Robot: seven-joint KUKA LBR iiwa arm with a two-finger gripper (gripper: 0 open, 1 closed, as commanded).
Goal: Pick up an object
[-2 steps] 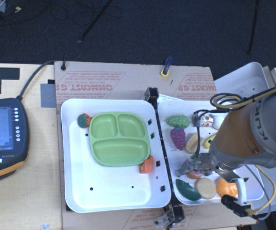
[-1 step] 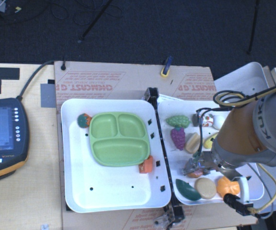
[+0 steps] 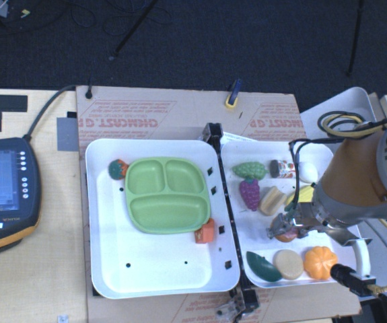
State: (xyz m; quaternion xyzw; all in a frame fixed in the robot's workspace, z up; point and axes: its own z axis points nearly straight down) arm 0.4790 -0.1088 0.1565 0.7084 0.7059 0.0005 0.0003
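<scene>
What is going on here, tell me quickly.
A grey robot arm with an orange band reaches from the right into the right white bin, its gripper low among toy foods: purple grapes, an orange pumpkin. The left white bin holds a green divided plate.

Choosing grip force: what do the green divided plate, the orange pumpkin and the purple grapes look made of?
Green divided plate: likely moulded plastic, matte; even colour, rounded compartment ridges. Orange pumpkin: probably plastic or rubber toy, smooth with slight sheen. Purple grapes: seemingly toy plastic, one lumpy piece; finish too small to tell.
</scene>
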